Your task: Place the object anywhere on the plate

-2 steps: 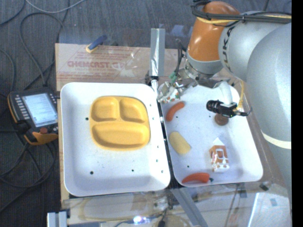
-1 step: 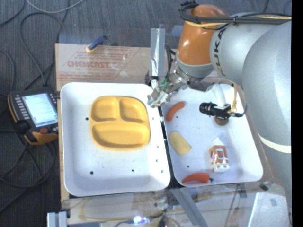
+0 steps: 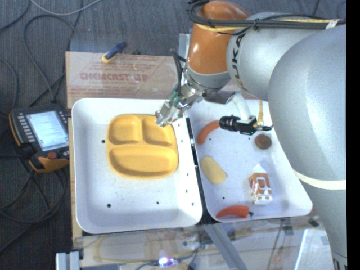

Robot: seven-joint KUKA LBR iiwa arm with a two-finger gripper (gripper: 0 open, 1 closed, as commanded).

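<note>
Bright, even overhead light washes the white bins [image 3: 135, 218] nearly flat. The arm [image 3: 304, 89] looms soft-focused; shadows stay faint, detail grainy.

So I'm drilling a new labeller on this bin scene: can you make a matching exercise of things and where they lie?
Things:
1. yellow plate
2. gripper
3. brown disc
4. red pepper

Places:
A. right bin, near front edge
B. left bin, lying flat
C. over the plate's upper right corner
D. right bin, by the arm

Pairs: 1-B, 2-C, 3-D, 4-A
</note>
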